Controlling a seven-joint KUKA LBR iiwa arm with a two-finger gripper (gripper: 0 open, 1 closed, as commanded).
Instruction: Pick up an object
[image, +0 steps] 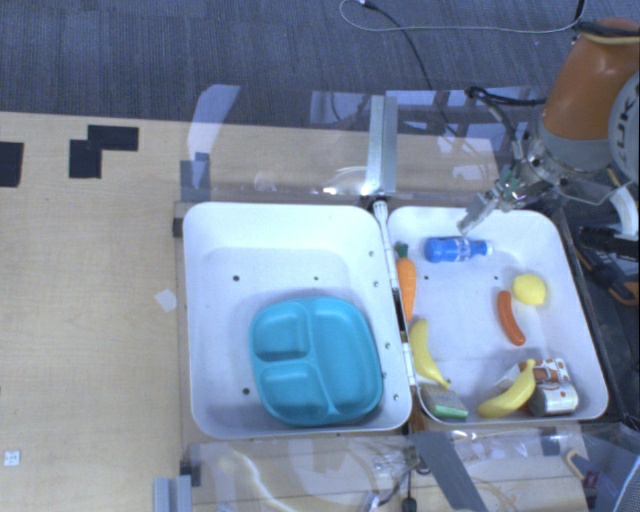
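Currently, two white bins sit side by side: the left bin (215, 300) carries a blue divided plate (315, 358), the right bin (560, 260) a scatter of small items. The arm (590, 85) enters at upper right and angles down over the right bin's far edge. The gripper (478, 214) hangs above the back of that bin; no object sits between its fingers, and whether they are spread or closed cannot be told at this resolution.

Contents of the right bin, larger to smaller: two bananas (428, 355) (508, 392), a carrot (405, 282) against the divider, a blue bottle (455, 249), a red sausage (511, 317), a small can (553, 390), a lemon (530, 289).

Key relation: the blue bottle lies on its side just below and slightly left of the gripper tip, near it. Its long axis runs roughly left-right across the view, cap end toward the right.

Judgement: bottle is the likeliest target; fingers should straddle its short axis.
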